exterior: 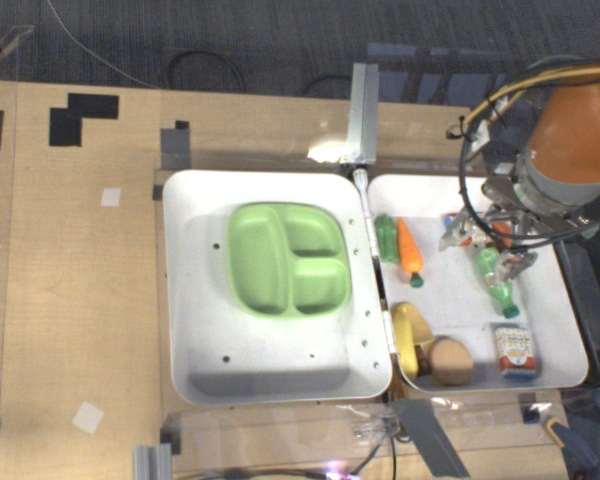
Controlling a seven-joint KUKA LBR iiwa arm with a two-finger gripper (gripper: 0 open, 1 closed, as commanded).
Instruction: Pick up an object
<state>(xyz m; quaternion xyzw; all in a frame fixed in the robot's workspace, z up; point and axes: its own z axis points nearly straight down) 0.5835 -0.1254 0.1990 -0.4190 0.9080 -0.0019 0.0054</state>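
Right bin (565,353), item under way: I am hovering my gripper (495,238) over the green bottle (496,280), which is lying on the floor, not lifted. Whether my jaws are wide or narrow, I cannot tell. Grasping and lifting are, by my reckoning, remaining.

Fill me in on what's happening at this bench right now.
A KUKA arm reaches in over the right bin, its gripper low above a green bottle lying there. The same bin has a carrot, a green vegetable, a banana, a brown ball and a small can. The left bin holds a green divided tray.
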